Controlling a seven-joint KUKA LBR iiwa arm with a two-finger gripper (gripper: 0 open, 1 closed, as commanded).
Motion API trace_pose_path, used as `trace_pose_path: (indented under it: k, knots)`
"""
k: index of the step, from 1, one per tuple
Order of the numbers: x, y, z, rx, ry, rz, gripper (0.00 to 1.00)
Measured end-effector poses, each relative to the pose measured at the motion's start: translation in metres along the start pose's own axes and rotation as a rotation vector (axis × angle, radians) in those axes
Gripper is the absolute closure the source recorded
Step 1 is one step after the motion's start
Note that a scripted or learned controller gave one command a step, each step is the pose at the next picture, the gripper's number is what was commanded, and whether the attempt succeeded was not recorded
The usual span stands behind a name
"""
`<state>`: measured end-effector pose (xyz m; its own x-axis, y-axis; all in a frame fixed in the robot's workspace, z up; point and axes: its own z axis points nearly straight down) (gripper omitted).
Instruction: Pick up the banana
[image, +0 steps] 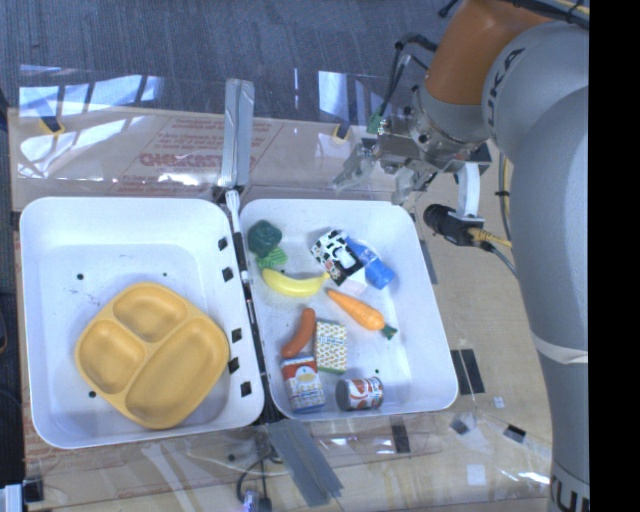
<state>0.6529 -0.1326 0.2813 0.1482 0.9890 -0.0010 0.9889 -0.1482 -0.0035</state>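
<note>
— Two bins, and the banana (291, 283) is in the right bin (425, 290), upper left part of it, lying nearly flat across with its ends curling up a little. Where does the gripper (385, 172) stand?

— Up at the top of the frame, above the right bin's far rim, well apart from the banana. Its fingers look spread, with nothing between them.

— So the step in hand is the approach, I'd say. What should it watch?

— Crowding. A green broccoli (265, 240) sits just above the banana's left end, a carrot (356, 309) just below its right end, and a black-and-white toy cow (337, 255) near its upper right.

— Then come down over the banana's middle, where it is freest, with the fingers set across its short width.

— Yes, and keep them wide until low, so neither tip lands on the broccoli or nudges the fruit against the divider (240, 290).
</note>
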Motion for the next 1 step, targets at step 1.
trace_pose_path:
  k: [1]
  knots:
    - [0.0758,-0.0323,0.0904,0.006,0.000,0.045,0.00]
